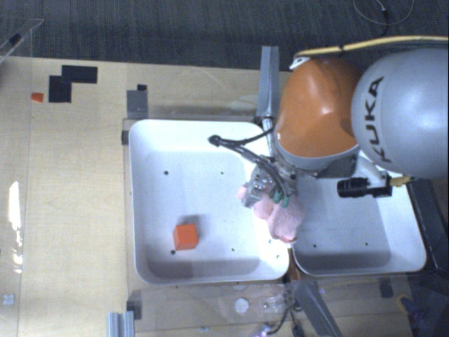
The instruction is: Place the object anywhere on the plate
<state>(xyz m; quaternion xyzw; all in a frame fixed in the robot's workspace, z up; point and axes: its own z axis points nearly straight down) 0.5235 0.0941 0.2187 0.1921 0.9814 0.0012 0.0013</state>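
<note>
Camera view has the gripper point(270, 190) low over the left bin's point(151, 142) right edge, above something pale pink point(283, 220), possibly the plate. Whether its fingers are parted I cannot tell. An orange block point(186, 236) sits near that bin's front-left corner; approach it squarely from above.

Arm point(351, 111) reaches in from right, orange band over the seam btwn the two white bins. Gripper point(270, 192) hangs at right edge of left bin point(151, 188), w/ a pale pink object point(284, 220) just beneath it, lying across the seam; can't tell if it's gripped. Orange cube point(186, 236) sits low in left bin, well apart from gripper. Right bin point(365, 248) partly hidden by arm.
</note>
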